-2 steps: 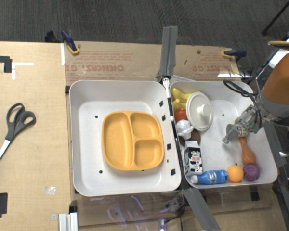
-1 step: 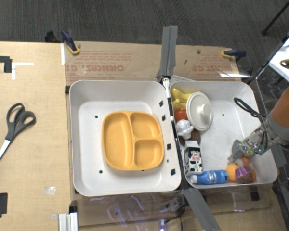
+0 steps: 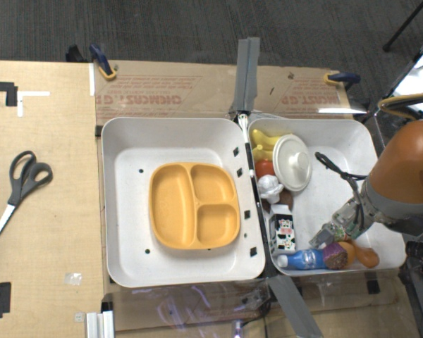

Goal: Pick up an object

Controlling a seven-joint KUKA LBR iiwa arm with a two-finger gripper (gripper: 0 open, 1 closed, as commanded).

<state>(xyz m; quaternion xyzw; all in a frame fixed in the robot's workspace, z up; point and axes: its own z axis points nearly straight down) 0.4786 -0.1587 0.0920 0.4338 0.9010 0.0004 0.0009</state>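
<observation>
Toys [image 3: 335, 253] lie under the gripper [image 3: 337, 229] in the right bin [image 3: 338, 143].

Overhead slanted view of both bins [image 3: 120, 210]

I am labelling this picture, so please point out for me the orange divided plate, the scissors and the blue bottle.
orange divided plate [image 3: 194, 205]: camera view, on the ridge between its compartments.
scissors [image 3: 28, 173]: camera view, on the black handle loops.
blue bottle [image 3: 301, 260]: camera view, on the middle of its lying body.
</observation>
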